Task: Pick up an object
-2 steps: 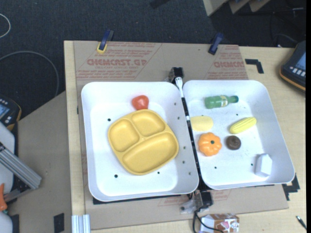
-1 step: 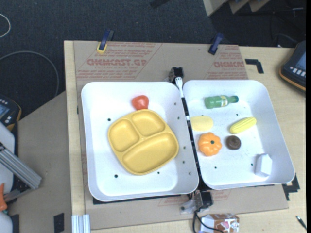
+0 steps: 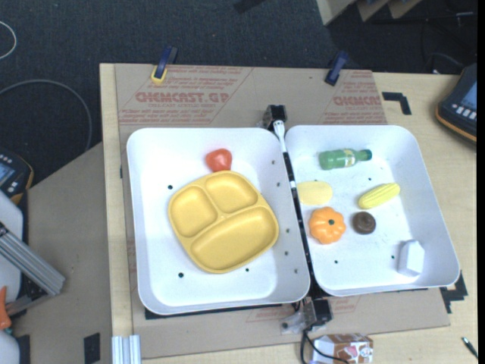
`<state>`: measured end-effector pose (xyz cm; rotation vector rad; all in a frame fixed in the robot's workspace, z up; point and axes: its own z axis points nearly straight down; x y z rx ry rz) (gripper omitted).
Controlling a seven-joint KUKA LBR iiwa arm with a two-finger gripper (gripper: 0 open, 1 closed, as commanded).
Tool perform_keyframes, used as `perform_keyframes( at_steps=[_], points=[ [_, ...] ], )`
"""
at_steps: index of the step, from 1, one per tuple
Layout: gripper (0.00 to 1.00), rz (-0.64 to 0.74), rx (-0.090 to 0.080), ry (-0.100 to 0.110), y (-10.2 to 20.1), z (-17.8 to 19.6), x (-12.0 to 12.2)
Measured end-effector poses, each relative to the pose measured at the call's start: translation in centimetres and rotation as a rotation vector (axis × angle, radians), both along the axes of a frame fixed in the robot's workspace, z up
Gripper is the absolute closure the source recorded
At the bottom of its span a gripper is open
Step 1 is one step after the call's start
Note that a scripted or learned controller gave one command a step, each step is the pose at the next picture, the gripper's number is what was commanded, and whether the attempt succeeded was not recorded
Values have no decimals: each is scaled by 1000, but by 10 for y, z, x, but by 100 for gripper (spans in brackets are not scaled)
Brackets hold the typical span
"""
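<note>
Two white bins sit side by side on a cardboard-covered bench (image 3: 250, 97) above dark carpet (image 3: 76, 21). The left bin (image 3: 144, 226) holds a yellow divided plate (image 3: 222, 221) and a red piece (image 3: 219, 158) just beyond it. The right bin (image 3: 424, 203) holds a green bottle (image 3: 342, 158), corn (image 3: 378, 195), a pumpkin (image 3: 327, 225), a brown disc (image 3: 364, 222) and a white block (image 3: 411, 258).

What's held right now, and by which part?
Nothing is held: the green bottle, corn, pumpkin and other items lie loose in the right bin.
</note>
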<state>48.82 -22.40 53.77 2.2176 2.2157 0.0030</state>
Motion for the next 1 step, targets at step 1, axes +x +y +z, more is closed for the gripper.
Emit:
perform_keyframes(
  at_steps=[1],
  points=[
    [100, 2, -2, -2, 0, 9, 2]
  ],
)
